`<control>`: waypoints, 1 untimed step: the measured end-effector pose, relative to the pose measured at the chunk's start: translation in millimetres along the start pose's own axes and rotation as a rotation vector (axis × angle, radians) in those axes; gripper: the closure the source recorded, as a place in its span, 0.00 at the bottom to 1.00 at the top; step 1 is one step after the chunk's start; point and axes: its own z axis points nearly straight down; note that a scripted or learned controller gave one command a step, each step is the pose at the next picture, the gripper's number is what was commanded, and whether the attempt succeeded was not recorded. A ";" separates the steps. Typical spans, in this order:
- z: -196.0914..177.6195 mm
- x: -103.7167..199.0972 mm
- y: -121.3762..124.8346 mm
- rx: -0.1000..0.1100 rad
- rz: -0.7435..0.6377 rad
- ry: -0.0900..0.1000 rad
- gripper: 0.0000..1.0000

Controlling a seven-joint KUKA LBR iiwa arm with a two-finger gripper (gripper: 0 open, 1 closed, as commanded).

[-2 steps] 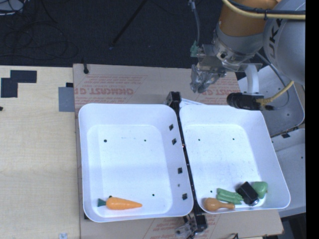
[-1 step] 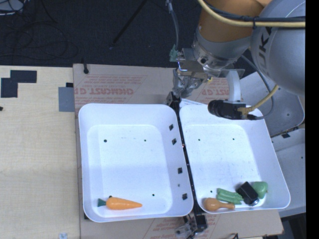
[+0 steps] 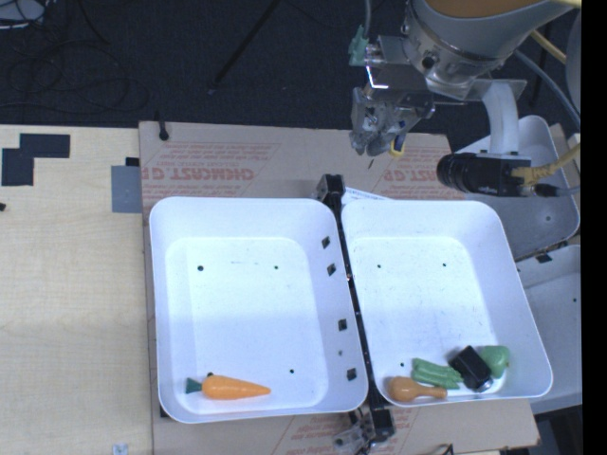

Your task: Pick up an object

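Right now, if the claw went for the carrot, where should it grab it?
Probably the thick orange middle of the carrot, coming straight down from above. It lies flat and alone in the left bin, lengthwise along the near wall, so the fingers should close across its width.

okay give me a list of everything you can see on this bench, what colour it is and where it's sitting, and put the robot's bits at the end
left bin: one, white, left half of the bench
right bin: one, white, beside the left bin
carrot: one, orange with a green top, lying in the left bin's near left corner
pear-shaped item: one, tan-orange, near edge of the right bin
green pod: one, green, just behind the pear-shaped item
black block: one, black, tilted, near right corner of the right bin
round green item: one, green, partly hidden behind the black block
arm: one, grey with an orange band, top right
gripper: one, dark metal, above the bins' far edge, holding nothing
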 end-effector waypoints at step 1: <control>88.8 55.3 -15.4 0.023 -0.001 -0.006 1.00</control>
